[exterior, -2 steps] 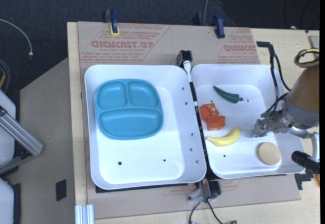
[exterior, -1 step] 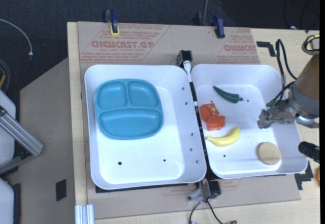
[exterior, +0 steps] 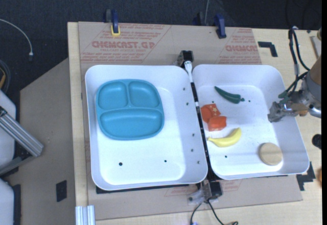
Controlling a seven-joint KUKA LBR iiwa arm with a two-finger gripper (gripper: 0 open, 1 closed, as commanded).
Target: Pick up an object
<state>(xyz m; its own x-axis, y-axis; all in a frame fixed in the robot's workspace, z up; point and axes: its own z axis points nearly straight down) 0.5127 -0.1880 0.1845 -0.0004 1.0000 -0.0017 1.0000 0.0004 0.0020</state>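
Note:
The right bin (exterior: pixel 255 73) holds a dark green pepper (exterior: pixel 228 95), a red-orange piece (exterior: pixel 213 117), a yellow banana (exterior: pixel 226 139) and a round tan disc (exterior: pixel 270 153). My gripper (exterior: pixel 280 110) hangs over the right bin's right edge, above and slightly right of the tan disc and well right of the pepper. Nothing shows between its tips.
The left bin (exterior: pixel 176 117) carries a blue divided plate (exterior: pixel 131 108) in its upper left part. Blue clamps (exterior: pixel 113 19) hold the cardboard sheet at the back. A cable (exterior: pixel 294 50) runs along the right side near the arm.

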